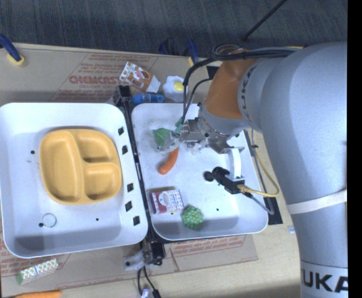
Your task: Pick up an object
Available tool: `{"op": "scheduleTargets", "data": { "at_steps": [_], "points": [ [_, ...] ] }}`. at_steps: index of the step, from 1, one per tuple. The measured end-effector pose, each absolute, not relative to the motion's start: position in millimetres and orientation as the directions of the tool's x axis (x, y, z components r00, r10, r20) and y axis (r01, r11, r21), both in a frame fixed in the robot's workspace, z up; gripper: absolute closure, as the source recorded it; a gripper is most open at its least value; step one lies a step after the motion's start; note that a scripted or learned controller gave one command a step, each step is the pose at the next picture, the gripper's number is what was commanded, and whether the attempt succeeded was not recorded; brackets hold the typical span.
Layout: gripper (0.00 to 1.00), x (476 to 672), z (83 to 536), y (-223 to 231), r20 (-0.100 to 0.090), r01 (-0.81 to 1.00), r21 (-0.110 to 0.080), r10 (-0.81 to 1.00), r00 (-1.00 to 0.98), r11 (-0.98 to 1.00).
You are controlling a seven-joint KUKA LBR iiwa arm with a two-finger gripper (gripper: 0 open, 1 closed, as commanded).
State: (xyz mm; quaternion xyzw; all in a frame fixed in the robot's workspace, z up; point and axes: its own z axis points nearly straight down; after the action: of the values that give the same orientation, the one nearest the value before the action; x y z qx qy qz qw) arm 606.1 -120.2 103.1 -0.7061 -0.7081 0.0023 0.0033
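1. The arm comes in from the right and hangs over the right bin [249,219], with the hand [182,135] down low at the bin's upper-left part, right by a green object [162,135] and an orange carrot-like piece [168,161].
2. Honestly I cannot tell how the hand is set. The wrist hardware blocks it, and nothing is visibly caught in it.
3. My guess is it's lined up over that green/orange pair because they're the closest things to grab.
4. Other candidates in the same bin: a small red-and-white packet [166,200] and a green ball [192,216] near the front wall, well apart from the hand.
5. The left bin [13,185] holds a yellow divided tray [81,164].
6. Pick looks not yet done.
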Motion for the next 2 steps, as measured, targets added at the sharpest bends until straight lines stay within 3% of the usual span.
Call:
{"op": "scheduleTargets", "data": {
  "at_steps": [1, 2],
  "points": [
    [1.00, 607.1, 114.4, -120.6, 0.001, 1.000, -0.008, 1.000, -0.007, 0.007],
    [0.00, 607.0, 114.3, -120.6, 0.001, 1.000, -0.008, 1.000, -0.007, 0.007]
  ]
}}
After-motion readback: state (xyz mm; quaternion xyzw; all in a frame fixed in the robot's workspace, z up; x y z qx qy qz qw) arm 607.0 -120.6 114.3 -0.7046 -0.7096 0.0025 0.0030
